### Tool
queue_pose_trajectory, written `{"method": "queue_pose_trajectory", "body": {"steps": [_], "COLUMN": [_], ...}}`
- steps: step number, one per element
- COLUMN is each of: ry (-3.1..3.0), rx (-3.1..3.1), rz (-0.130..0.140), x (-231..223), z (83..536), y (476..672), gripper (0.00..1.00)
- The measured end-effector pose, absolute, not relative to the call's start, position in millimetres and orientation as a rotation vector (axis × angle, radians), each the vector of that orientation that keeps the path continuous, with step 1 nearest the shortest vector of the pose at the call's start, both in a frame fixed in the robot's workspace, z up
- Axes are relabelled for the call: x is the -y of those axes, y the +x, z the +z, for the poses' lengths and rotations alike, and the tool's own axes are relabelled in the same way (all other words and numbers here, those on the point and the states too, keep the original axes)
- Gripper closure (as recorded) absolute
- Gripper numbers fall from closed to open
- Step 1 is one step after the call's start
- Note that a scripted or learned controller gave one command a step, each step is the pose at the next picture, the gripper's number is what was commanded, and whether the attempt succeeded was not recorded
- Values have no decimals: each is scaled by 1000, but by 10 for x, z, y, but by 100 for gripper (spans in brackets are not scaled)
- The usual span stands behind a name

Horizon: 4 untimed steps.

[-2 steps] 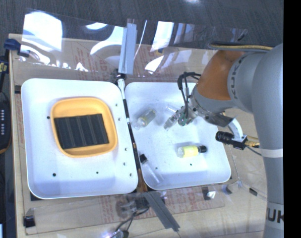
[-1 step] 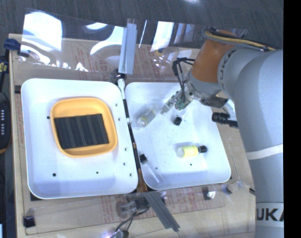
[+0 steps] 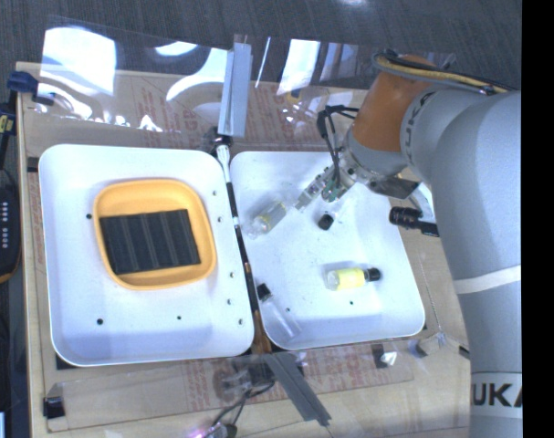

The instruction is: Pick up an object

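Observation:
My gripper hangs low over the upper middle of the right bin, below the orange band of the arm. A small black piece lies just under its tip, apart from it. A little clear bottle rests to the gripper's left on the bin floor. Further toward the front lies a yellow bottle with a black cap on its side. Nothing shows as held.
The left bin holds a yellow tray with a black ribbed insert. A tiny black bit and a clear plastic item sit near the right bin's front left corner. The grey arm covers the bench's right side.

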<state>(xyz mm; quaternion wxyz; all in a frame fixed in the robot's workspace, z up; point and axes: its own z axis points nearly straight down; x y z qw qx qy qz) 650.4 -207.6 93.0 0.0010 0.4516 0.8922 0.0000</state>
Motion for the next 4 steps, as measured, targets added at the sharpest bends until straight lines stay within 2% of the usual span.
{"method": "queue_pose_trajectory", "body": {"steps": [1, 4], "ry": [1329, 1146], "rx": [-2839, -2934], "rz": [1, 0], "x": [2077, 2071], "z": [947, 926], "y": [6592, 6512], "gripper": [100, 100]}}
